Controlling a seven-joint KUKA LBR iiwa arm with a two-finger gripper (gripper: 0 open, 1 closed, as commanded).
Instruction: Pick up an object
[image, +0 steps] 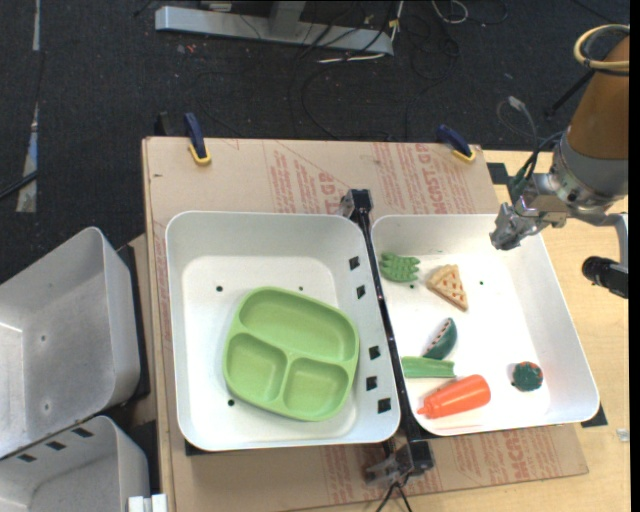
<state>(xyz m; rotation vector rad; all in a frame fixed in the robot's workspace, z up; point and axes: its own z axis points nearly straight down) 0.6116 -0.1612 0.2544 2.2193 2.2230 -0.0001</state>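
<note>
From my feed I see dark carpet floor with loose black cables and a grey metal bar. The cardboard-covered worktop carries two clamps. Spare white bins sit left.

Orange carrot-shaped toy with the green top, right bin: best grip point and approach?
Grip the orange carrot-shaped toy across its thick orange middle, coming straight down. It lies flat, long axis roughly left-right, so close the fingers across the narrow width. The green stalk and the white bin's front wall sit close on either side.
</note>
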